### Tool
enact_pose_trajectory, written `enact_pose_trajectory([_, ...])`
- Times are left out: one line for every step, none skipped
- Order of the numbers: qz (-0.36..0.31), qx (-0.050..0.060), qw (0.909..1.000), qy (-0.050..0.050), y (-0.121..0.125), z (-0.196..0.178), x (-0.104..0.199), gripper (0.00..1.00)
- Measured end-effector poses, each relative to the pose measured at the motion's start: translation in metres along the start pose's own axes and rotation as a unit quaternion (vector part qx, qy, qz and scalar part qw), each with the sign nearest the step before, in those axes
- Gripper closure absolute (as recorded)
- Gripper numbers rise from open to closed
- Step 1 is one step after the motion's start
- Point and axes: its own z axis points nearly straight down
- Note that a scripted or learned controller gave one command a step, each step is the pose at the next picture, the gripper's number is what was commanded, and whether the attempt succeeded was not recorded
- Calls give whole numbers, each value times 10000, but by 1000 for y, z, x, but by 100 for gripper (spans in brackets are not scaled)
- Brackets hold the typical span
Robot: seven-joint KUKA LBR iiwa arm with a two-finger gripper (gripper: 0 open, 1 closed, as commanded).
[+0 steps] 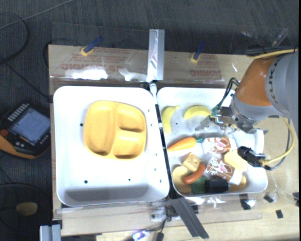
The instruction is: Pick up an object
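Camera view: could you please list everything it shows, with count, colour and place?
bins: 2, white, side by side on the bench
divided tray: 1, yellow, left bin
carrot: 1, orange, right bin, middle
bananas: 2, yellow, right bin, far end
mixed toy foods: several, assorted colours, right bin, near end
handheld controller: 1, orange and black, floor at left
clips: 2, blue and yellow, bench far edge
arm: 1, grey with orange band, above right bin
pincer: 1, dark, beside the bananas
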Motion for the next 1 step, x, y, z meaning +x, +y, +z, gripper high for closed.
enact_pose_trajectory([-1298, -41, 9915, -23, 48, 20, 69, 0])
